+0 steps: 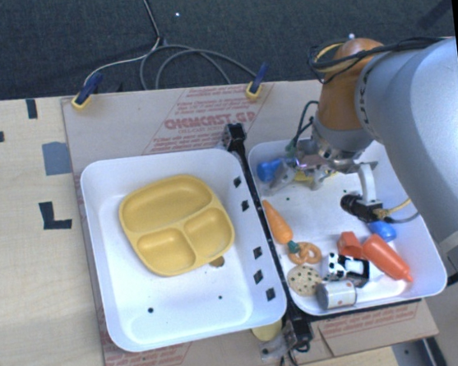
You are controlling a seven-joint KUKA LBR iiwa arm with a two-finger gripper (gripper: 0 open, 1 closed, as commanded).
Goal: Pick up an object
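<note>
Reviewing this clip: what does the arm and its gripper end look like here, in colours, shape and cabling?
The arm is a thick, rounded, light grey body with an orange band above the wrist. Thin dark cables loop over the band and run down to the gripper, a small metallic grey assembly with yellowish bits. A white bracket sticks out beside it.

dark carpet floor (pixel 46 43), wooden bench (pixel 24 269), cardboard sheet (pixel 197 124)

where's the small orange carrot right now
In the camera view, the small orange plastic carrot lies in the right white bin, against its left wall, just above the brown pretzel toy.
</note>
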